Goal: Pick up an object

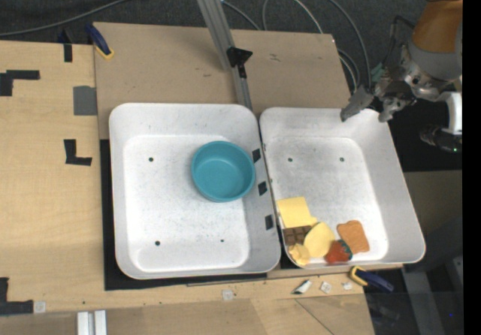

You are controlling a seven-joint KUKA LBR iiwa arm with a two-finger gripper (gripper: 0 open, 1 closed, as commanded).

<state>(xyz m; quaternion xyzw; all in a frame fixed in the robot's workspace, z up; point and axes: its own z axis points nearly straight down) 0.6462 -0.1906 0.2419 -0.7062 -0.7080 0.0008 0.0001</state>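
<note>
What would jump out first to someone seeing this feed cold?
The blue bowl stands alone in the left bin, right of its middle. A heap of small toy foods, yellow, orange and red, crowds the near edge of the right bin. The gripper hangs open over that bin's far right corner, holding nothing.

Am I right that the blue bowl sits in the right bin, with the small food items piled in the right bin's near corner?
Not quite: the camera view shows the blue bowl in the left bin. The small food items are indeed piled in the right bin's near corner.
</note>
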